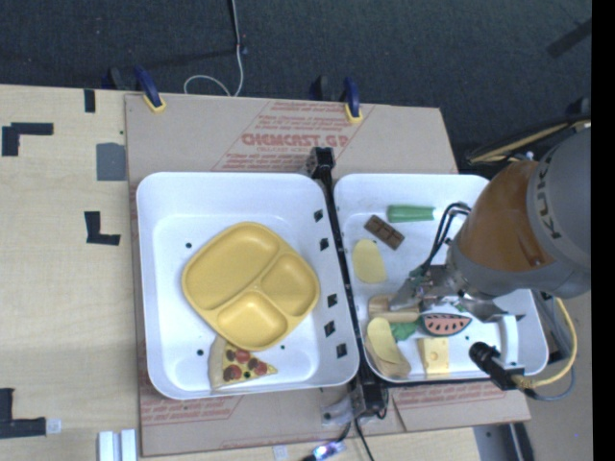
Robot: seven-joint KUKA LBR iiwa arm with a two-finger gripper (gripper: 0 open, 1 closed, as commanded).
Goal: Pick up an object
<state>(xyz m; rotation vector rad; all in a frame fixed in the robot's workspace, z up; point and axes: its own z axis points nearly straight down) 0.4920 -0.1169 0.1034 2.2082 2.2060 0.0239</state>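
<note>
From the overhead camera I'm looking at the arm (pixel 524 233) reaching in from the right and hanging over the right bin (pixel 500 188). The end effector (pixel 423 291) is sitting low among the toy food, right by the watermelon slice (pixel 447 324). Honestly I can't tell from here what state the end effector is in; the wrist is covering most of it.

Around it in that bin I'm seeing a green stick (pixel 410 213) and a brown chocolate piece (pixel 383 231) near the back wall, a pale yellow oval (pixel 368 260), a cheese wedge (pixel 436 356) and a yellowish banana-looking piece (pixel 384 345) up front.

The left bin (pixel 154 257) is holding the yellow divided plate (pixel 251 283) with a pizza slice (pixel 237 364) poking out from under its front edge. Both bins are sitting on cardboard (pixel 288 137) on the desk.

I'm guessing the watermelon is the target. It looks like light, hard plastic, probably slippery, so I'd be pinching it across the flat faces rather than the curved rind.
</note>
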